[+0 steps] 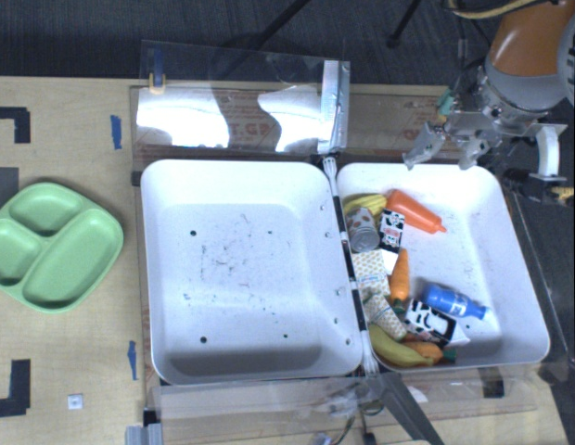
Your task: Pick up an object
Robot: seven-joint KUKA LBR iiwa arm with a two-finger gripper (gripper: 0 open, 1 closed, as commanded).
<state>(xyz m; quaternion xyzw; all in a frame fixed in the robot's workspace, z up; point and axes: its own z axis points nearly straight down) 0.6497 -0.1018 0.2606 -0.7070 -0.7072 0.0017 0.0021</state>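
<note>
the gripper (pixel 447 148) hangs at the upper right of the frame, over the far rim of the right bin (pixel 510 258); its two fingers stand spread apart with nothing between them; the objects crowd the bin's left side, well below it: an orange carrot (pixel 415 211), a yellow banana (pixel 364 202), a grey can (pixel 363 235), a blue bottle (pixel 453 301); the left bin (pixel 236 267) sits at centre; a green divided plate (pixel 52 246) lies at far left.

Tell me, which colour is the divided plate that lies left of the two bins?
Light green. The divided plate shows clearly in the camera view, on the bench.
</note>
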